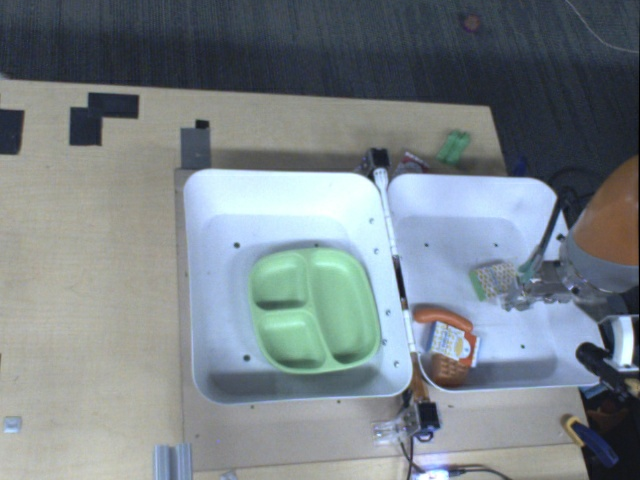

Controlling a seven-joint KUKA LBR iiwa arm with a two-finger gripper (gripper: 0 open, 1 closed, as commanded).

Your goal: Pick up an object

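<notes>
The most likely target was a small flat green-and-white patterned item point(491, 279) lying on the floor of the right bin point(470, 203), toward that bin's right half. A second candidate, an orange-and-white packaged object point(450, 343) with a printed label, lay against the near-left corner of the same bin, partly overlapping the rim. The two objects were apart from each other.

The gripper point(518, 298) sat just beside the patterned item, at its right edge, low over the bin floor. Whether it touched the item could not be determined at this resolution. The state of the tool could not be determined either: the metal parts at the tip were too small and blurred to read. Nothing was visibly held.

The arm point(612, 230), with its orange band, entered from the right over the right bin's edge.

The left bin point(215, 268) held a green divided tray point(314, 308) with three compartments, resting near the centre. On the bench point(90, 298) behind the bins lay a small green object point(453, 147).

Judged step: approach or descent onto the patterned item, with the grasp not yet confirmed. The next move would call for centring the tool over the item, closing on it, then lifting straight up. Because the item appeared thin and flat against the floor, a secure hold was likely to be difficult, and a slip on lifting was a credible failure.
</notes>
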